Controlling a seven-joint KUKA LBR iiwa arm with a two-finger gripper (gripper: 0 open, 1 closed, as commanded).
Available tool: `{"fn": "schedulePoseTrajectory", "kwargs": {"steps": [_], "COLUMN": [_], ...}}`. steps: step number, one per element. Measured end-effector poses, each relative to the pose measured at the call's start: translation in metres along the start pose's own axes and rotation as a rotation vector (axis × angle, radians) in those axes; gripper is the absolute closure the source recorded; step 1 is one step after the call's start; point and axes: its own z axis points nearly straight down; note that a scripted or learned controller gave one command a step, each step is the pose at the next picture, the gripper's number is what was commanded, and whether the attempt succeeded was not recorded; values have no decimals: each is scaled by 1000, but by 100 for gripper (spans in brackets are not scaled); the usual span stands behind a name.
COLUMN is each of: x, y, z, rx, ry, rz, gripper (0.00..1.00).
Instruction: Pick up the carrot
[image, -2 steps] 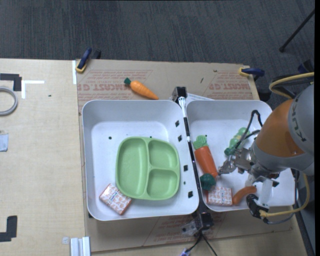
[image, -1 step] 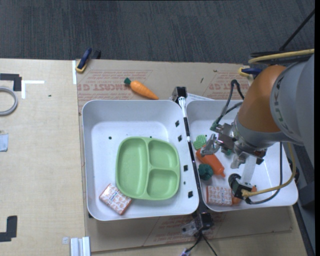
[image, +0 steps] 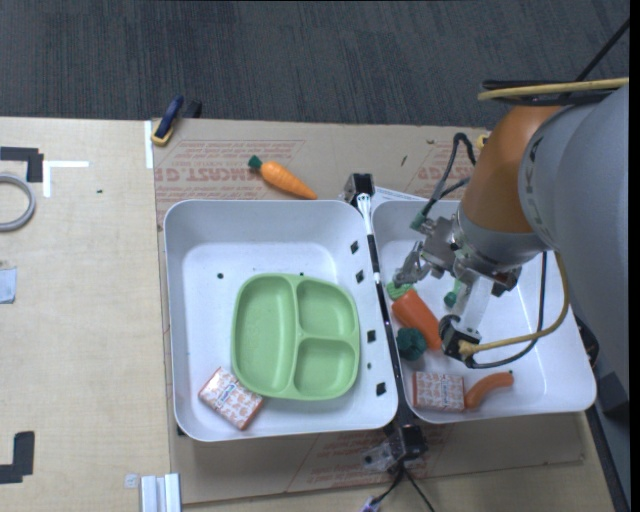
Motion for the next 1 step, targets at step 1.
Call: {"fn": "schedulePoseTrajectory", "kwargs": {"steps": [1], "x": [1], "y": [-8], "z": [0], "rx": [0], "ry": [0], "rz": [-241], "gripper": [0]}}
